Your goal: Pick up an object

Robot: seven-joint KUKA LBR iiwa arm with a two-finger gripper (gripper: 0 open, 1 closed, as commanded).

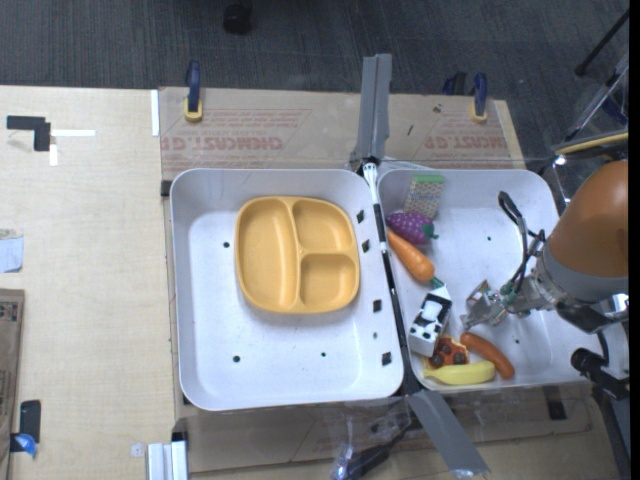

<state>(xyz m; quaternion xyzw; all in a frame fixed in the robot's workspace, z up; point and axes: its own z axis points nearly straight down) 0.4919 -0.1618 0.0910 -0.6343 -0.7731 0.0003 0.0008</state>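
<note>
Gripper (483, 306) over right bin (530, 200)

Lying in the right bin: an orange carrot (411, 255) slanting by the left wall, purple grapes (410, 226) touching its top end, a black-and-white cow block (431, 322) lower down, a yellow banana (462, 373) along the bottom, a red sausage (487, 354) just above it.

Even overhead light; my white bins (190, 298) show mild glare, shadows stay soft, focus slightly soft throughout.
</note>
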